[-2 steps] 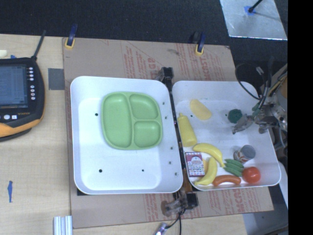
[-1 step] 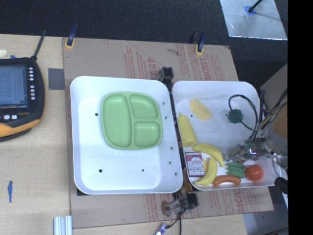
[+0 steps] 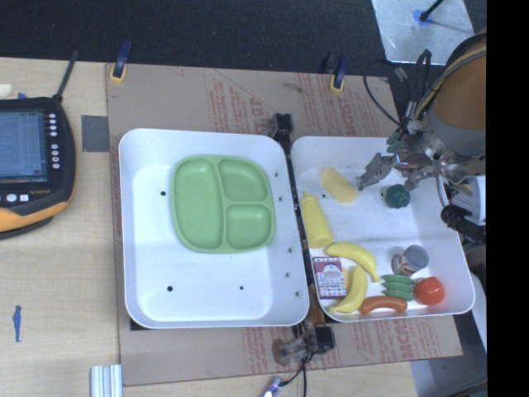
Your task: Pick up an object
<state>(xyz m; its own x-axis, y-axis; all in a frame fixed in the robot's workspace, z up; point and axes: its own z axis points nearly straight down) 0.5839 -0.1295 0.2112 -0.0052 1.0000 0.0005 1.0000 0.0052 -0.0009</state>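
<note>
A brown cardboard sheet covers the pale wooden bench, pinned by clamps at its far edge, and dark carpet lies beyond. A teach pendant rests at the left. The left bin holds a green divided plate. The right bin holds a pale yellow piece, a yellow bottle, bananas and a small card box (other toy foods crowd the near corner). The claw hangs spread and unloaded over the bin's far part, just above a dark green ball.
</note>
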